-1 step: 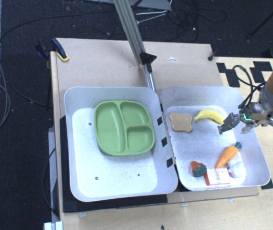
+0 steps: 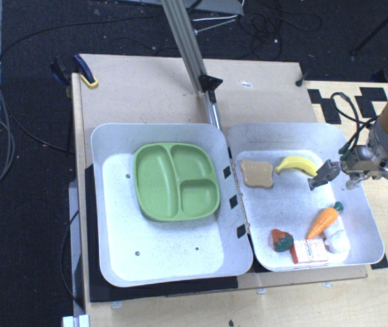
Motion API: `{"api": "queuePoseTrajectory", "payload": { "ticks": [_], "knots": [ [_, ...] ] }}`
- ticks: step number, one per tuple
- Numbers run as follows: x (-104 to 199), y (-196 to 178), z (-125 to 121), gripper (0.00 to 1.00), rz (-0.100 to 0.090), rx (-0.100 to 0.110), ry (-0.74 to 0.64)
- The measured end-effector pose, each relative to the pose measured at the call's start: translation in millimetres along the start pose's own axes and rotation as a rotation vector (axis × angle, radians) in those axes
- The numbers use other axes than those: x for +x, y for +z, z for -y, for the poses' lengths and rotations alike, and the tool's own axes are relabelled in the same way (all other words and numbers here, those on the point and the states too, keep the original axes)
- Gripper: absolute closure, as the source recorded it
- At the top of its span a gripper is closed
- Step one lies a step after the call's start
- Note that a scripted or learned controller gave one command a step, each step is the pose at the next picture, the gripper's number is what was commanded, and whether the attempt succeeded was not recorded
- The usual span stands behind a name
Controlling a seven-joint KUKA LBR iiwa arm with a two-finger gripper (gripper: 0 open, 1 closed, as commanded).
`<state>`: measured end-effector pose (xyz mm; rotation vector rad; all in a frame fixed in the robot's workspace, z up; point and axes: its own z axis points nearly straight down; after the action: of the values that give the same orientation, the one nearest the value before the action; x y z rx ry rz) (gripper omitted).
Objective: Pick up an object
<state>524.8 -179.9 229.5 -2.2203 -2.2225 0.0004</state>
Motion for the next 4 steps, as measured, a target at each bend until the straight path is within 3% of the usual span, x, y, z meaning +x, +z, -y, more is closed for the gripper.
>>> {"api": "queuePoseTrajectory", "payload": {
  "ticks": [1, 3, 4],
  "knots": [
    [0, 62, -6, 0.0, -0.001, 0.005, 0.002],
    [4, 137, -10, 0.0, 0.001, -0.002, 0.002],
    [3, 125, -12, 1.0, 0.003, -0.007, 0.002]
  ]
}}
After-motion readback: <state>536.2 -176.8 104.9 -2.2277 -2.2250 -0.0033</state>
